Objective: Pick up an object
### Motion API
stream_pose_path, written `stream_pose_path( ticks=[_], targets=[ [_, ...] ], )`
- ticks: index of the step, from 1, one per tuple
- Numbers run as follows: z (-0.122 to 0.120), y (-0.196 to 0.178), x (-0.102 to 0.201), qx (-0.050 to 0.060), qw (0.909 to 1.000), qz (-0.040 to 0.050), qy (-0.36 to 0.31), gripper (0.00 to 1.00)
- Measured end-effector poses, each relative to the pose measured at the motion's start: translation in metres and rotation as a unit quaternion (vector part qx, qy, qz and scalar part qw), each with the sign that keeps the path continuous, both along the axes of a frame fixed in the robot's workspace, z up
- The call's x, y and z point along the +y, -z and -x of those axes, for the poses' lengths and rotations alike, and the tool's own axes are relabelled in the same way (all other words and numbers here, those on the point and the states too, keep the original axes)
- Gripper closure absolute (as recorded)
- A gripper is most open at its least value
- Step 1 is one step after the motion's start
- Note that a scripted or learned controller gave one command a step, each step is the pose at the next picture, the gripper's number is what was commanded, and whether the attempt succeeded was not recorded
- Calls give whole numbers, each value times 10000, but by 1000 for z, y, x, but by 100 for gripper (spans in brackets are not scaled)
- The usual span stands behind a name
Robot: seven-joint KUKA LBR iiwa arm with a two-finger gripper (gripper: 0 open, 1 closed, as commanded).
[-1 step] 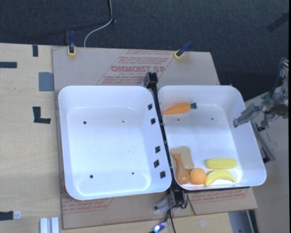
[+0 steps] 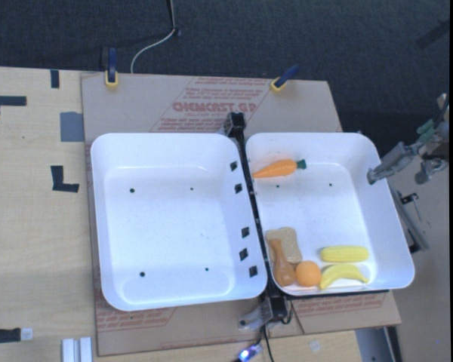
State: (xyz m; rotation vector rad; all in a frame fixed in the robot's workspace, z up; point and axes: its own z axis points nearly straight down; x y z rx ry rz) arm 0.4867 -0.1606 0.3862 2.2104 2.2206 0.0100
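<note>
I'd go for the carrot (image 2: 275,169) lying alone at the far end of the right bin (image 2: 377,202), likely light, stiff and slick, gripped across its thick middle; I cannot tell how the jaws (image 2: 408,164) stand.

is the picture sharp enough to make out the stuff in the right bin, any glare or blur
Camera view: light is even and soft, with no hard glare on the white bins; the carrot, the orange and the bananas read clearly, though slightly soft; the pincer at the right bin's edge looks blurred and small.
</note>
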Motion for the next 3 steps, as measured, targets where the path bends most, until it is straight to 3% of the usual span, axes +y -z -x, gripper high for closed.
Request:
stream_pose_path(
  ticks=[1,2,3],
  targets=[
    [0,-4,-1,53,10000,-1,10,100],
    [2,-62,75,19,10000,-9,-22,100],
    [3,-148,111,23,10000,-4,9,100]
  ],
)
